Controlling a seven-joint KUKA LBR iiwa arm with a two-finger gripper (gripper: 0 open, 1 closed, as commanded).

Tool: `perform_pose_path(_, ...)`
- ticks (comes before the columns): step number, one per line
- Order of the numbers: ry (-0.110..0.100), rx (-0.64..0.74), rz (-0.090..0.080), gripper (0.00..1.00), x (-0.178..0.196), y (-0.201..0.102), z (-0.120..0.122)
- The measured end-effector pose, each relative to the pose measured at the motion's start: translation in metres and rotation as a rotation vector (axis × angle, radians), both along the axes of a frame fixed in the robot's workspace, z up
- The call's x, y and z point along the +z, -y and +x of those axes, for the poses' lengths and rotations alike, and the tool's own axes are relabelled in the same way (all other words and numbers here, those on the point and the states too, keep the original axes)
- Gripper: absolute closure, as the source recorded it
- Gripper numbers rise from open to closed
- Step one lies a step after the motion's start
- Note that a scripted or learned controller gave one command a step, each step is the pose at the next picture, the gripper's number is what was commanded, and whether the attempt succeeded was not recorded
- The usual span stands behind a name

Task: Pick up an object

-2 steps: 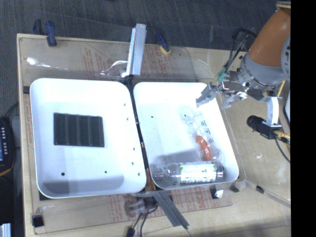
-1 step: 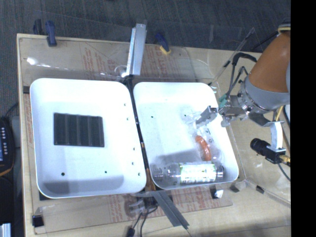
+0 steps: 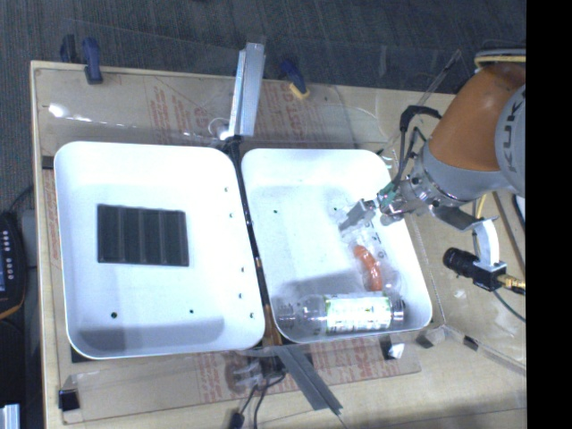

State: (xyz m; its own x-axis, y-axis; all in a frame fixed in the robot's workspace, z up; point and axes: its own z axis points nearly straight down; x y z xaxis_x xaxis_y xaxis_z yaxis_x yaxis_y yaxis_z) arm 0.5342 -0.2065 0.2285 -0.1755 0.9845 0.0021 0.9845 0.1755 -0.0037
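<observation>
Jaws (image 3: 362, 214), state untellable, hovered over the right bin (image 3: 295, 181); bottle (image 3: 344, 314) and orange item (image 3: 369, 268) lay unlifted.

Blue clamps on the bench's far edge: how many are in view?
2. One blue clamp sits at the far left corner; the other sits behind the right bin. Others may be hidden.

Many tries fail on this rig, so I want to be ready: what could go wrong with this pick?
The pincer sits above the orange item in clear wrapping near the right bin's wall; the wrap may slip free, or the wall may block a finger. The clear bottle, lying on its side, may roll if nudged.
</observation>
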Motion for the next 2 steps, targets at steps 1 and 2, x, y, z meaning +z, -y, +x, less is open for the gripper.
perform_pose_path(1, 0.002, -0.132, -0.002, 0.0, 0.015, 0.004, 0.054)
perform_pose_path(2, 0.0, 0.015, 0.0, 0.0, -0.016, 0.003, 0.018)
